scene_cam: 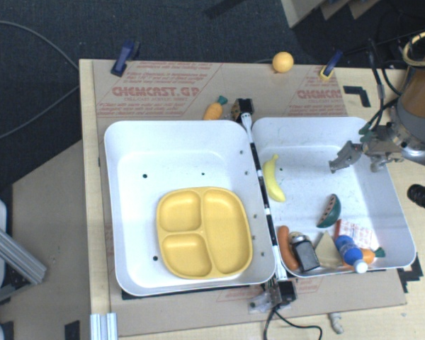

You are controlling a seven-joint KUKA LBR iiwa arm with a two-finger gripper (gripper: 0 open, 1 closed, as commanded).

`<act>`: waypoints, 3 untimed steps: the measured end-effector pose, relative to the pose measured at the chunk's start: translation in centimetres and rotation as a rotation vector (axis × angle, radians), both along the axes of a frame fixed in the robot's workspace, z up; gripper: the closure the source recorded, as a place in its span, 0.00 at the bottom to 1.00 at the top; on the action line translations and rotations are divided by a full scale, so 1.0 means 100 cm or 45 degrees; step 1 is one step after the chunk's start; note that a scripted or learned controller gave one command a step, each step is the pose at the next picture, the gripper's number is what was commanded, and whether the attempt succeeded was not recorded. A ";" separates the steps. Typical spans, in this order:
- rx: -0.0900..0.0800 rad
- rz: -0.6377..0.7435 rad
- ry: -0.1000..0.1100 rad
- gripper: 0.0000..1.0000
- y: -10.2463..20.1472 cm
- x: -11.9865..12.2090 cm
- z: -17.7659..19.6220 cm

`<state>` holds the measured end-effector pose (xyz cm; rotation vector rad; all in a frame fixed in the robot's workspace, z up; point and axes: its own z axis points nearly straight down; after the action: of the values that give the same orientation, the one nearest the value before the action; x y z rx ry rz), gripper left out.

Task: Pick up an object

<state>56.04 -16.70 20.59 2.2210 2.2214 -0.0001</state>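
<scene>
Bench inventory, two shallow white plastic bins sitting side by side on a tan board.

Left bin (127,154): carrying one yellow three-compartment plastic plate (204,231), lying flat toward the near side.

Right bin (400,222): carrying the loose items. Small yellow toy banana (272,178) lying alone near the left wall; dark green and red watermelon-slice toy (329,210) resting mid-bin; orange-red sausage-shaped toy (286,246) lying just beside a small dark grey metallic block (306,253) in the near corner; blue bottle with a white cap (351,252) lying on its side next to a white printed packet (354,230).

Outside the bins: orange ball (283,61) and a small orange toy (214,110) resting on the board at the far side.

Tool: grey two-finger gripper (350,156) hovering over the far right part of the right bin, gripping nothing; whether the fingers are spread or closed cannot be told from this angle.

Handling judgement: banana is looking like the easiest candidate, sitting well apart from the other pieces. It is probably light, hollow, stiff and somewhat slick; gripping across the thick middle of the curve, jaws set crosswise to its length, is looking safest. The crowded near corner is risking a nudged neighbour.
</scene>
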 end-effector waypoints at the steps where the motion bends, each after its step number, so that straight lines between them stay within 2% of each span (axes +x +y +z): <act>1: 0.000 -0.001 0.000 0.00 0.007 -0.023 -0.122; 2: -0.003 -0.002 -0.004 0.00 -0.040 0.000 -0.045; 3: 0.002 0.000 0.004 0.00 0.007 -0.036 -0.114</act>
<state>52.44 -15.97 9.19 2.2228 2.2239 -0.0016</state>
